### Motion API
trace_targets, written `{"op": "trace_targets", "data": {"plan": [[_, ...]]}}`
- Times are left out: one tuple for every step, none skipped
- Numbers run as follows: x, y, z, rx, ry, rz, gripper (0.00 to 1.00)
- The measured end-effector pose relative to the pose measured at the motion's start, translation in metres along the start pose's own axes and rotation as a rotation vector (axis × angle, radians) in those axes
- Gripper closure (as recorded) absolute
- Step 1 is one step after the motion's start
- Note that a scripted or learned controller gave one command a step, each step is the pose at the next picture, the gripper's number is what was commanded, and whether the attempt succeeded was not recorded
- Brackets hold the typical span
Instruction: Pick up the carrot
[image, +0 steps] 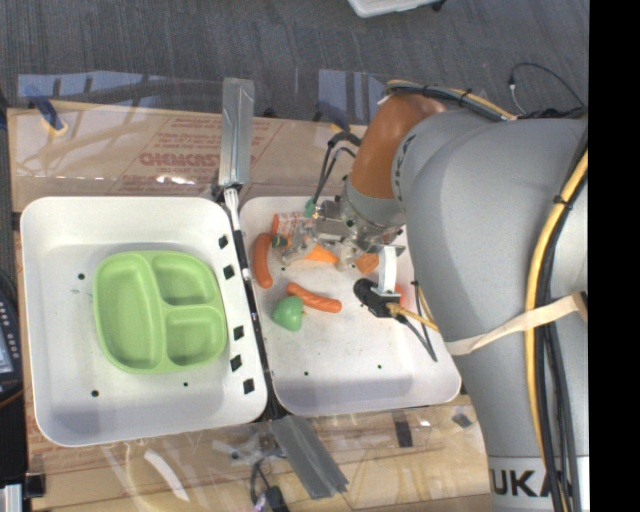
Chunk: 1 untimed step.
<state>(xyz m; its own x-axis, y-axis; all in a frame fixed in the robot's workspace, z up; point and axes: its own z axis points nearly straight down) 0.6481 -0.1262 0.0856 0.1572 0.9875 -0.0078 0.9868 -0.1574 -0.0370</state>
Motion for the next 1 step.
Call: {"op": "trace_targets", "data": {"plan": [[0.003, -0.0011, -0.0062, 0.008, 0.003, -0.008, 1.0]]}}
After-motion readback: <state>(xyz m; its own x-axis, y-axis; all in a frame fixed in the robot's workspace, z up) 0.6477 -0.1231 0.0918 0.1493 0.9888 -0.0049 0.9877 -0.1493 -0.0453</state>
